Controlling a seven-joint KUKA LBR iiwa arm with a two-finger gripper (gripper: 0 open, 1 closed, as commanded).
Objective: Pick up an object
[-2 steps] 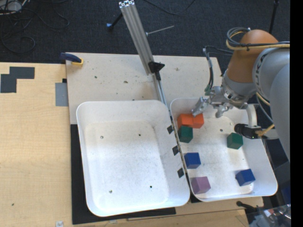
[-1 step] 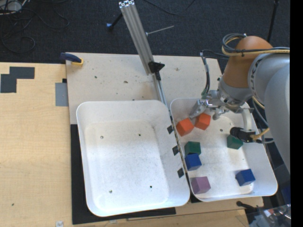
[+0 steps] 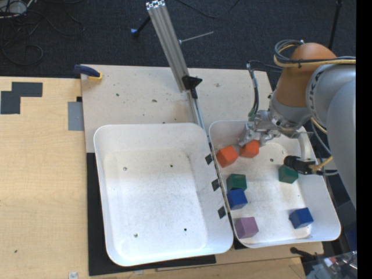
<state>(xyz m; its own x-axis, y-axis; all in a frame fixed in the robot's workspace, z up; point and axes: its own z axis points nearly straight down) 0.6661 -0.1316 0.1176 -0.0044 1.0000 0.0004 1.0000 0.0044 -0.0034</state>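
Inspector A: We begin at the end effector (image 3: 254,137). It hangs low over the far part of the right bin (image 3: 325,222), directly above an orange block (image 3: 250,149). Whether the block is between its parts or merely beneath them, we cannot tell; how far it stands open we cannot tell either.

Inspector B: Agreed. We note a second orange block (image 3: 227,154) just beside the first, toward the divide between the bins. The two look close to touching, though we cannot confirm contact.

Inspector A: Further contents of the right bin: a green block (image 3: 236,182) with a blue block (image 3: 236,198) just in front of it along the bin's left wall, and a purple block (image 3: 246,226) near the front left corner.

Inspector B: We add a dark green block (image 3: 288,174) toward the right wall and another blue block (image 3: 301,217) at the front right, well apart from the rest.

Inspector A: The left bin (image 3: 110,138) shows dark specks on its white floor.

Inspector B: Both bins sit side by side on the surface (image 3: 133,92). A slanted metal bar (image 3: 168,42) rises behind them.
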